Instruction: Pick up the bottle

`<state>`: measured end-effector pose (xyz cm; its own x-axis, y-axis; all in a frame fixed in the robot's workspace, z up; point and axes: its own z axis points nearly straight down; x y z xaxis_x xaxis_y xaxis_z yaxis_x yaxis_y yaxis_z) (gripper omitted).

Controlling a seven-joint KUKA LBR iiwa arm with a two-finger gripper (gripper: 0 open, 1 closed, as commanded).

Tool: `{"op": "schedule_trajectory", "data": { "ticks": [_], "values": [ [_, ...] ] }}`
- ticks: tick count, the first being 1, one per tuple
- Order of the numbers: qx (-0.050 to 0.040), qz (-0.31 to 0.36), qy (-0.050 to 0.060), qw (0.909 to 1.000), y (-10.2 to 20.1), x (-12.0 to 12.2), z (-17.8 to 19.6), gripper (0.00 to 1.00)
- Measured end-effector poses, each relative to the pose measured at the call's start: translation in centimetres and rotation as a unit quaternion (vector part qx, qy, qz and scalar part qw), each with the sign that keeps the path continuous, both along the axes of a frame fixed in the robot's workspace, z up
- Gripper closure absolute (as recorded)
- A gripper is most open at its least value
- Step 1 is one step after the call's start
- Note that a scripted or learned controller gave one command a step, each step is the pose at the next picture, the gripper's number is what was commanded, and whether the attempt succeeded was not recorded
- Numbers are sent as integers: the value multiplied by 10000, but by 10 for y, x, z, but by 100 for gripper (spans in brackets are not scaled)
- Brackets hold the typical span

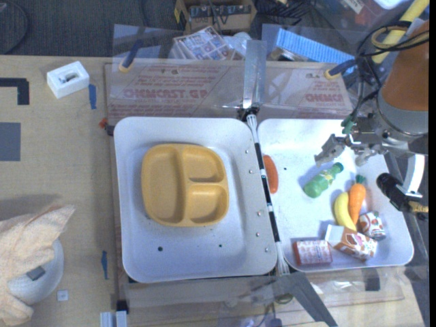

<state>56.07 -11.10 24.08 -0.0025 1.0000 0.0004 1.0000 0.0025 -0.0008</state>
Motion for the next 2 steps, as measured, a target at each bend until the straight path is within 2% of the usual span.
{"op": "schedule_trajectory", "data": {
  "ticks": [1, 2],
  "values": [
    [-1, -168, -1, 9999, -50, 22, -140, 0],
    [-8, -192, -20, 9998, -52, 22, -129, 100]
  ]
}}
